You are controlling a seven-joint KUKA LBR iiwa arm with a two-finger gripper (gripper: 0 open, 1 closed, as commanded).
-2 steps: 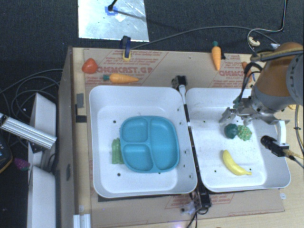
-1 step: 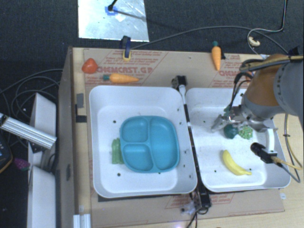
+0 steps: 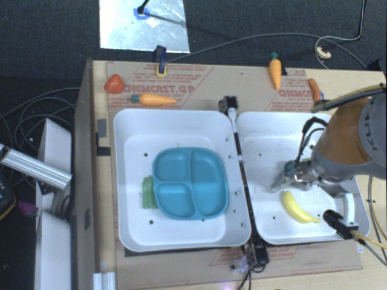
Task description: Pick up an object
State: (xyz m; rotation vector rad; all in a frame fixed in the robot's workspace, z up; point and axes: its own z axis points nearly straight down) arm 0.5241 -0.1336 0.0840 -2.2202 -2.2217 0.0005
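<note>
White plastic bins are seen side by side on the bench, two of them. In the left bin (image 3: 130, 162) one blue plate (image 3: 190, 183) with four parts is laid, and one small green thing (image 3: 148, 193) is tucked just beside its left edge. In the right bin (image 3: 266, 132) one yellow banana (image 3: 297, 208) is found, near the front. One grey arm (image 3: 351, 141) with an orange band is reached in from the right. Its gripper (image 3: 284, 180) is lowered over the right bin, just above and left of the banana. Whether the banana is touched cannot be told. The gripper's fingers (image 3: 279, 183) are spread a little, and nothing is seen between them. Behind the bins, on the brown board (image 3: 199, 80), three toy carrots are counted: one (image 3: 156, 100) lying flat, one (image 3: 276, 72) standing up the board, and one (image 3: 314, 89) partly seen by the arm. One red toy (image 3: 113, 84) is set at the back left corner.
</note>
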